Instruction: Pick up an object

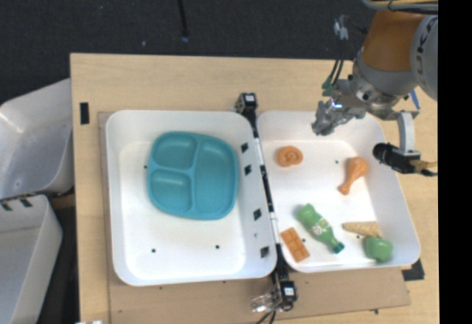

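We find the jaws (325,125) hanging over the far edge of the right bin (391,190), near its back wall, with nothing visible between them; whether they stand wide or narrow we cannot tell from this angle. The candidate objects all lie nearer the camera than the jaws. Closest, just below and slightly left of them, is an orange coiled pastry (290,156). Below and to their right lies a toy drumstick (353,174). Well below the jaws sit a green bottle (319,226), an orange waffle piece (295,244), a cone-shaped piece (361,228) and a green rounded toy (377,248). Far to the left of the jaws, in the left bin (125,241) on the desk (221,68), rests a teal divided plate (193,174). In our judgement the step in hand is choosing and approaching a target. The pastry stands apart from its neighbours, so we recommend it: centre the jaws directly above it, descend vertically, and close only once both sides straddle it. The bottle lies close beside the waffle piece and invites a fouled grasp.
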You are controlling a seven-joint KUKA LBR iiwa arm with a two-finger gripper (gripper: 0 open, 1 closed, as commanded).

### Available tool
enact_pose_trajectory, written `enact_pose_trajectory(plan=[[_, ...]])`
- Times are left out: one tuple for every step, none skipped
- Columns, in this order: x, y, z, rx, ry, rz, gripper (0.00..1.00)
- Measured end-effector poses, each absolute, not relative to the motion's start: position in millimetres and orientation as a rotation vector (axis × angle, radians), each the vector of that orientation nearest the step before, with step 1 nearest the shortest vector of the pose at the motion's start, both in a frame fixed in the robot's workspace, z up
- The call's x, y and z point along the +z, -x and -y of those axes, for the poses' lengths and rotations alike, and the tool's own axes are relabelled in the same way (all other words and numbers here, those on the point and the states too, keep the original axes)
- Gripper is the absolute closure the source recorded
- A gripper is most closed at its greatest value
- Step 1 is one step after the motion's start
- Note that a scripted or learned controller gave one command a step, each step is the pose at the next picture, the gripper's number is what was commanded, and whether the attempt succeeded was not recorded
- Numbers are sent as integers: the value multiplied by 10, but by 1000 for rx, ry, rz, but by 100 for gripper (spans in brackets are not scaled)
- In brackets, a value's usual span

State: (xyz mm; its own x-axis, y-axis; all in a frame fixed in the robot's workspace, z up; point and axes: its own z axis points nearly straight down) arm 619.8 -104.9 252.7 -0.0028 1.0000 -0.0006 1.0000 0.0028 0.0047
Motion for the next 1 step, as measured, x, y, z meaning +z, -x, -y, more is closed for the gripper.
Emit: enact_pose_trajectory(plan=[[2432,-6019,623,0,-2216,-2226,100]])
